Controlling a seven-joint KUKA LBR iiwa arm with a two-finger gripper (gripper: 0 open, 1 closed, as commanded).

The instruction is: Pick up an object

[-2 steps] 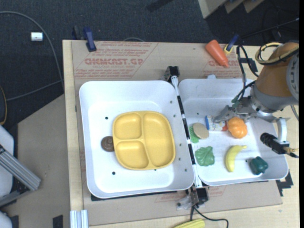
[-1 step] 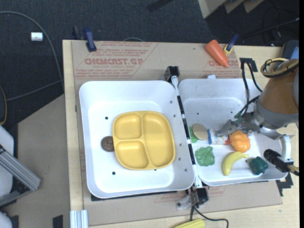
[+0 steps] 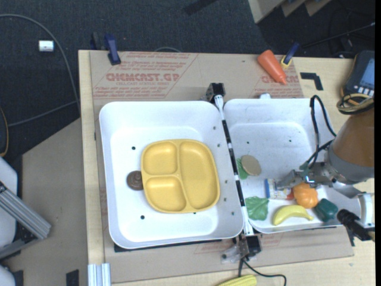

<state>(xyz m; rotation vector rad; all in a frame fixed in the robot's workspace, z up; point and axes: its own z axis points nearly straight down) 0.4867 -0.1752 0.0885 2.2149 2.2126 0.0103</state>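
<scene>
The right bin holds several small items along its near edge: an orange fruit, a yellow banana, a green leafy piece, a dark green item, a tan round piece and a small blue and white packet. My gripper hangs low over the near right part of this bin, right beside the orange fruit and just above it in the view. Nothing shows as lifted.
The left bin holds a yellow divided plate with a brown round piece at its left side. An orange carrot-like toy and a blue clamp lie on the bench behind the bins. The arm covers the right bin's right wall.
</scene>
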